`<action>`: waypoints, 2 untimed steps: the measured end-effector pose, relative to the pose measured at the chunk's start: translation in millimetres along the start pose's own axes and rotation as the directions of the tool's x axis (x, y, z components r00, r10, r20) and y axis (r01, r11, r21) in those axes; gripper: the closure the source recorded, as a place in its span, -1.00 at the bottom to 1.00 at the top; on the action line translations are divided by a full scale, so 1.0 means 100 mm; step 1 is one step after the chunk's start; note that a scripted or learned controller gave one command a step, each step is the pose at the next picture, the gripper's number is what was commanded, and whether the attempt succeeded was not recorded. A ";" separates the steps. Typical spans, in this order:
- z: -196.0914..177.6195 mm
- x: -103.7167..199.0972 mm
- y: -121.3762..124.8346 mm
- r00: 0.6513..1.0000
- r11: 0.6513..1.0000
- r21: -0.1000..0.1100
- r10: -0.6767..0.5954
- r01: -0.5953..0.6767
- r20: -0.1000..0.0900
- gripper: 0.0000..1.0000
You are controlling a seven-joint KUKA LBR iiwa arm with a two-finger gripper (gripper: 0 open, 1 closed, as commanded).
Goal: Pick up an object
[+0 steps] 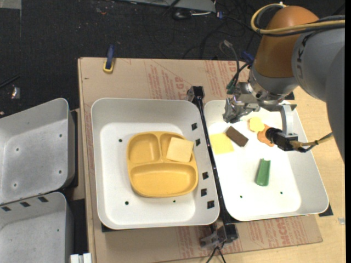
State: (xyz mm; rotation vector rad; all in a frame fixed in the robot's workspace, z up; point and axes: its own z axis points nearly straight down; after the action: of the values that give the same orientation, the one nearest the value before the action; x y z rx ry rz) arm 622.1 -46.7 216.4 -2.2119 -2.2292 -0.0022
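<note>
The right bin holds a brown block, a flat yellow square, a green block, a small yellow piece and an orange piece. My gripper hangs over the bin's far left part, just above and behind the brown block. Nothing shows between its fingers. In the left bin lies a yellow divided tray with a pale yellow square in its upper right compartment.
A black divider runs between the two bins. The bench's cardboard top surrounds them, with a blue-and-yellow clamp at its far left edge. Grey metal panels stand off to the left. Cables trail by the orange piece.
</note>
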 end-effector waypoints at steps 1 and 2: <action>0.07 0.48 -0.09 1.000 1.000 0.003 0.001 -0.001 0.000 1.00; -0.02 0.92 -0.22 1.000 1.000 0.002 0.001 -0.001 0.000 1.00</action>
State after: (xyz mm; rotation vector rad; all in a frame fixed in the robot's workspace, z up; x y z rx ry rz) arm 599.2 44.6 218.6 -2.2117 -2.2273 -0.0003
